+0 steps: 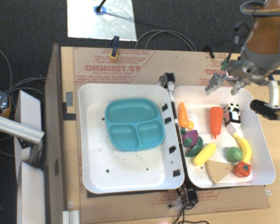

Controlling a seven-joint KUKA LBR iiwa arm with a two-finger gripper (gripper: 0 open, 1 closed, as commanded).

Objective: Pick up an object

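Fingers of the gripper (226, 82) stood apart and empty over the back rim of the right bin (265, 139), though their tips blurred against the rim. Toy food lay below: a red-orange carrot (215, 121), a banana (243, 148) and a tomato (242, 169), none touched. The arm (266, 27) was cut off at the right edge.

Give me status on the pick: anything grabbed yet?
Nothing looks done: the toy foods, including the carrot and banana, all lie in the right bin. In hand: the gripper hangs above that bin's far edge with nothing visible between its fingers. Left: descend, grasp one item, lift it. The teal tray sits in the left bin.
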